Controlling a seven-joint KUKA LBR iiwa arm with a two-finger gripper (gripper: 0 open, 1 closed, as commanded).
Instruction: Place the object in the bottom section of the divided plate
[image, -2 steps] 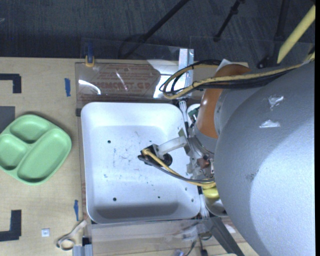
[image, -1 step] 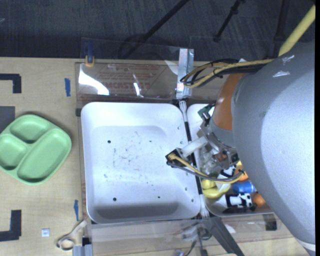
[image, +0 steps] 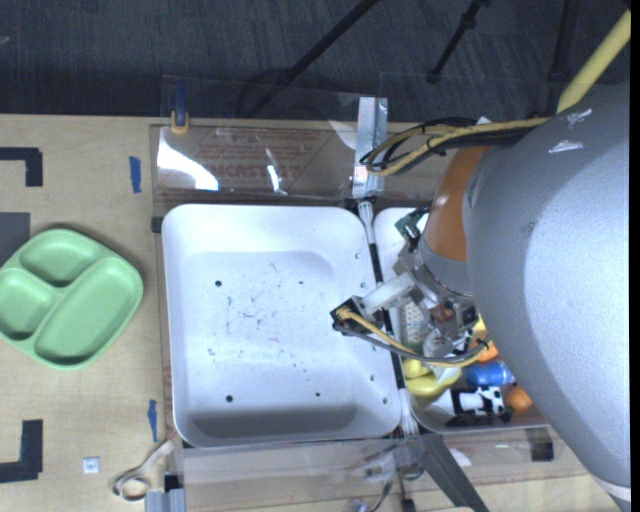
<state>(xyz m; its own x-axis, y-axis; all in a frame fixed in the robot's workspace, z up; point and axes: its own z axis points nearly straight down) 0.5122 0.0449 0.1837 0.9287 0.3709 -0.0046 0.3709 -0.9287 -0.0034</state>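
The green divided plate (image: 68, 297) lies on the wooden tabletop (image: 80, 150), left of the left bin (image: 270, 320), its long section running diagonally along the lower right. The grey arm (image: 560, 280) covers the right bin (image: 470, 415), where toys (image: 480, 385) crowd; the gripper (image: 440, 325) is there, but its jaws' state cannot be told.

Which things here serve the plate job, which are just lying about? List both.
Job: green divided plate; gripper; toys in the right bin.
Lying about: left white bin; blue tape marks; looped cord.
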